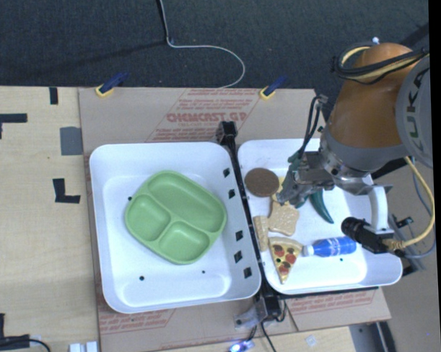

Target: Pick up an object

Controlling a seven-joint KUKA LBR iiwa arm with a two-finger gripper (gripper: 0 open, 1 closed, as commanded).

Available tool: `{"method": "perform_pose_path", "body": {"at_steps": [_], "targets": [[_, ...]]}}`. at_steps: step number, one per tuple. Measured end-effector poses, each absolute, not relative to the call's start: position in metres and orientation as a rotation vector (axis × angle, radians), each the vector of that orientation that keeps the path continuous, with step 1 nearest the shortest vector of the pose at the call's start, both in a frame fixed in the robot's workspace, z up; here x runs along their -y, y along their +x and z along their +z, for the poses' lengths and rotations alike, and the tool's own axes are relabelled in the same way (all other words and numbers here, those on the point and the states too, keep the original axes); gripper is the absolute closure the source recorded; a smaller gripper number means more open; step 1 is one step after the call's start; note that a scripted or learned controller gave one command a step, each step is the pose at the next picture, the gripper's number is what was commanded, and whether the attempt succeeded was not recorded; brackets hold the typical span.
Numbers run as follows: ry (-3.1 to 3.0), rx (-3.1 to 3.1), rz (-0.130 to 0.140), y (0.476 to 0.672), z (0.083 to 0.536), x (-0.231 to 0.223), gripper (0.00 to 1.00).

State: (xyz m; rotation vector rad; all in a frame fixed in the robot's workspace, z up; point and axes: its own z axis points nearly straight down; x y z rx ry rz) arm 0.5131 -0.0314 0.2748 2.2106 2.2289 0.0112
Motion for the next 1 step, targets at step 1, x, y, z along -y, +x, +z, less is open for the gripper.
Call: {"method": "perform_pose_path", "body": {"at_steps": [1], "targets": [[2.206, -2.229, 0.017, 0.4996, 0.3861, -0.0306, 1.00]]}}
